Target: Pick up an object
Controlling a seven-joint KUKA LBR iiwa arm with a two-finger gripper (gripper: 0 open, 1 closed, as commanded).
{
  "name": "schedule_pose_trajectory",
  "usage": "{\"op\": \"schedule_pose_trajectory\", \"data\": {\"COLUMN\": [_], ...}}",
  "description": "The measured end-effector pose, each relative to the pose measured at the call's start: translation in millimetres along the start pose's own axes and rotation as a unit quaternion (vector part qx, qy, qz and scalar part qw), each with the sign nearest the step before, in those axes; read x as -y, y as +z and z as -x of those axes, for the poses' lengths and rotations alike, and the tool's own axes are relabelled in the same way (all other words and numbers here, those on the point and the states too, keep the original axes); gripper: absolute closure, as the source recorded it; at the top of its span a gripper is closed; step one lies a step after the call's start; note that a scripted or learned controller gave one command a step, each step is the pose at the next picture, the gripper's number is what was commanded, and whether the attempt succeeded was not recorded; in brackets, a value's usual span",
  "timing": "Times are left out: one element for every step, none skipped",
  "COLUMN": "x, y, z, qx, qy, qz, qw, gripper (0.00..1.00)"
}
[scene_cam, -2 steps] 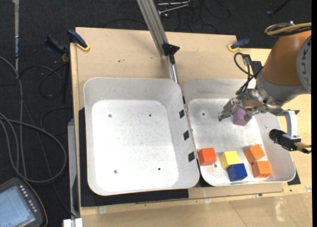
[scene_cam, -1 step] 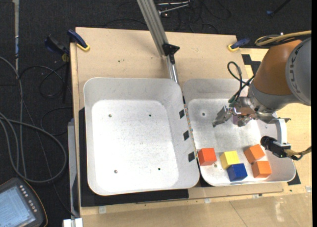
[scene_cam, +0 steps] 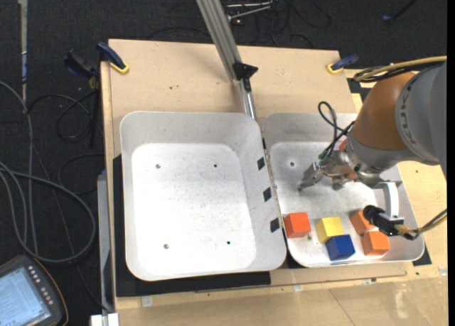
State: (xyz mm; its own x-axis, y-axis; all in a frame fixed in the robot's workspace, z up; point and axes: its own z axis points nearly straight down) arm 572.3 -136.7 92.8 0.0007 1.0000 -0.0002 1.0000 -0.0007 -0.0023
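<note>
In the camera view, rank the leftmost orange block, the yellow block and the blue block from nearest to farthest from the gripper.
From the gripper:
1. leftmost orange block, below it, nearest the bin's left wall
2. yellow block, just right of that one
3. blue block, lowest, by the front rim

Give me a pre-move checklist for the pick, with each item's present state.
1. Blocks lie in the right bin: ok.
2. Gripper is over the right bin: ok.
3. Gripper is above a block: not ok; it hangs over bare floor behind the orange block.
4. Yellow block has room around it: not ok; the blue block touches it.
5. Something is held: cannot tell.
</note>
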Motion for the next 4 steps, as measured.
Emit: {"op": "schedule_pose_trajectory", "data": {"x": [-1,-10,-13,-14], "y": [-13,-63,-122,-124], "z": [0,-6,3,3], "qx": [0.000,0.000,0.001,0.001], "qy": [0.000,-0.002,-0.001,-0.002], "qz": [0.002,0.004,0.005,0.002], "qw": [1.0000,1.0000,1.0000,1.0000], "gripper": [1.00,1.00,1.00,1.00]}}
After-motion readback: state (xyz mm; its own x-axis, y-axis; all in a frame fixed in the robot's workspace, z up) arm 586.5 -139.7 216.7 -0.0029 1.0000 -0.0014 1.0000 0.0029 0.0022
